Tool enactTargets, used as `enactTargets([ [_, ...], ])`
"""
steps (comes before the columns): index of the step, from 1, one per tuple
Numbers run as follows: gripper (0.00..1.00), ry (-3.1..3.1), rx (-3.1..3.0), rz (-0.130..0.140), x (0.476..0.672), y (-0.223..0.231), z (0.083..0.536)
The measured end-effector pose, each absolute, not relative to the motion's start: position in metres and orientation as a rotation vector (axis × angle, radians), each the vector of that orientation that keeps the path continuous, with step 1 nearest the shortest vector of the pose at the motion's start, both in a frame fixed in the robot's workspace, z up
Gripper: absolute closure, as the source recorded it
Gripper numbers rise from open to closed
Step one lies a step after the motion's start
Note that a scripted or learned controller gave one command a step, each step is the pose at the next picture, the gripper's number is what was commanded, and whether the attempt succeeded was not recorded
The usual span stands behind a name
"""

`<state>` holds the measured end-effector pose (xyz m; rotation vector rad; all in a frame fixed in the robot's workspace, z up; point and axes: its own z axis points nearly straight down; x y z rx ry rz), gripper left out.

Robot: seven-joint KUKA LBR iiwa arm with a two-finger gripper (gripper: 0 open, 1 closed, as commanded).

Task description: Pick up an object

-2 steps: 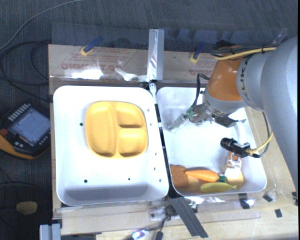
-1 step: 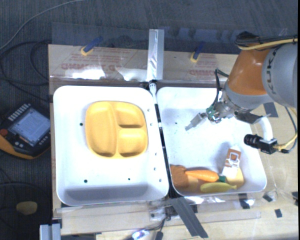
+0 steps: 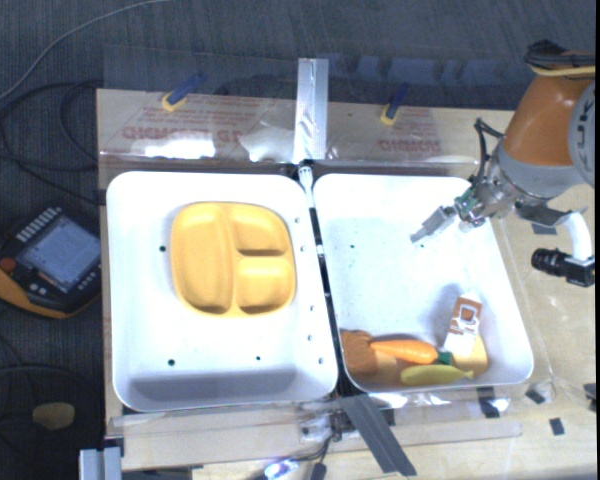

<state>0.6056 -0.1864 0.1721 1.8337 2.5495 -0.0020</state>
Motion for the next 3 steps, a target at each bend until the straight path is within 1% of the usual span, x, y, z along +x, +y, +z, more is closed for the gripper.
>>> enactTargets([
  [1,0.0,2.5,1.902,-0.003,0.56,-0.224,0.147],
  [2,0.0,2.494,1.901,0.028,0.498,-0.213,0.092],
  [3,1.0,2.483,1.9,0.021,0.499,-0.217,0.102],
])
